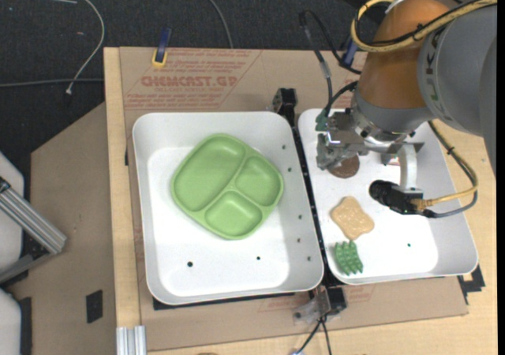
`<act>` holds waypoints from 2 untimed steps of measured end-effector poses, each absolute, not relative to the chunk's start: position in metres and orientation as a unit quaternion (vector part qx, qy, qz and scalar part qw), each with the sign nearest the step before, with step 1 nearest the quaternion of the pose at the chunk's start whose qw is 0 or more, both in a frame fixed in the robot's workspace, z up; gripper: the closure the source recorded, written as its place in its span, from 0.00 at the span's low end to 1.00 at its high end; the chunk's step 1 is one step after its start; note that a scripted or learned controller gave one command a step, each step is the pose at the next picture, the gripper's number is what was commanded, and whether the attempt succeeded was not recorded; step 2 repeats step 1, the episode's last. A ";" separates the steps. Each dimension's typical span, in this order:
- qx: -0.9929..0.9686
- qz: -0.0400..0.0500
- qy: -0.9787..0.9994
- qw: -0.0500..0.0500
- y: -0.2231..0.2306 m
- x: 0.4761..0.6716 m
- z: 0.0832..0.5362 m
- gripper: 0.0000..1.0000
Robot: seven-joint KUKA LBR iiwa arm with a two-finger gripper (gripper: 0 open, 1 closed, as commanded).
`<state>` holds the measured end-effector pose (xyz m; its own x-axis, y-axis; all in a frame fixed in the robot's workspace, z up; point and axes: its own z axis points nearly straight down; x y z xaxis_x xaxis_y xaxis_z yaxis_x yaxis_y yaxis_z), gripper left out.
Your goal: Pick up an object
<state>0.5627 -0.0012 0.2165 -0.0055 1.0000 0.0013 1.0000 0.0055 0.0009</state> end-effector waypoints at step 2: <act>-0.705 -0.001 -0.710 0.000 0.057 0.582 0.211 1.00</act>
